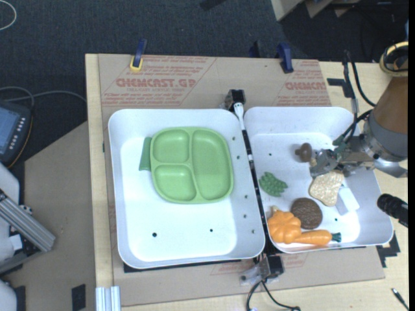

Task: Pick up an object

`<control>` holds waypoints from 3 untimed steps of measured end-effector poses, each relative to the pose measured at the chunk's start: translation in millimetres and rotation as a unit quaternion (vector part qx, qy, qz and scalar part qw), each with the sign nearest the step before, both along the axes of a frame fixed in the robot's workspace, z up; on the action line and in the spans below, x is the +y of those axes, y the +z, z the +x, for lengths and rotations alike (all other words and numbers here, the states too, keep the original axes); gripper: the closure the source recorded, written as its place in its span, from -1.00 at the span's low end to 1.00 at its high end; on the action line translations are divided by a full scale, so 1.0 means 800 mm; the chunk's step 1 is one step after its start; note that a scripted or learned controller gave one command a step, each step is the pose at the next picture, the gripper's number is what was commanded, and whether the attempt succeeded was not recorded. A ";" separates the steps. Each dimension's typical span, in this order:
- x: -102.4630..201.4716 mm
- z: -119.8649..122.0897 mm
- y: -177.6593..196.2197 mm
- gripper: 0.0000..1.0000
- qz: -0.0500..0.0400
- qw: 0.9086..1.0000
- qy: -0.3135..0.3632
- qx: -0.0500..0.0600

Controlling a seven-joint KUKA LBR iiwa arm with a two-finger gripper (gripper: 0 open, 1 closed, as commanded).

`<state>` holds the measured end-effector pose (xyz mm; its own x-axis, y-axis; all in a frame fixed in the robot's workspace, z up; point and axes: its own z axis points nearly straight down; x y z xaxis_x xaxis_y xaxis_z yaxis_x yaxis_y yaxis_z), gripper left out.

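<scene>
The end effector (324,164) sits low in the right bin (285,118), reaching in from the right; how its jaws stand cannot be told, and nothing shows between them. The nearest object, a pale cracker (325,188), lies just below it toward the bin's near edge, its long axis slanting up to the right, with a brown nut (303,151) just to its left. Farther out lie a brown cookie (306,212), broccoli (273,184), an orange pepper (283,225) and a carrot (312,238), while the left bin (130,238) holds a green tray (192,164).

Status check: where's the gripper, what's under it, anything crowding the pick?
Gripper low in right bin, fingers not readable. Beige bread-like piece just below it, no grasp seen. Small brown item close on its left; brown patty crowds the bread.
</scene>
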<state>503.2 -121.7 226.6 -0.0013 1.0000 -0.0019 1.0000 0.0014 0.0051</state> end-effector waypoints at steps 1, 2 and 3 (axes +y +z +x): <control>0.048 0.047 0.012 1.00 0.001 1.000 0.002 0.000; 0.102 0.105 0.011 1.00 0.001 1.000 0.003 0.000; 0.152 0.154 0.009 1.00 0.001 1.000 0.002 0.000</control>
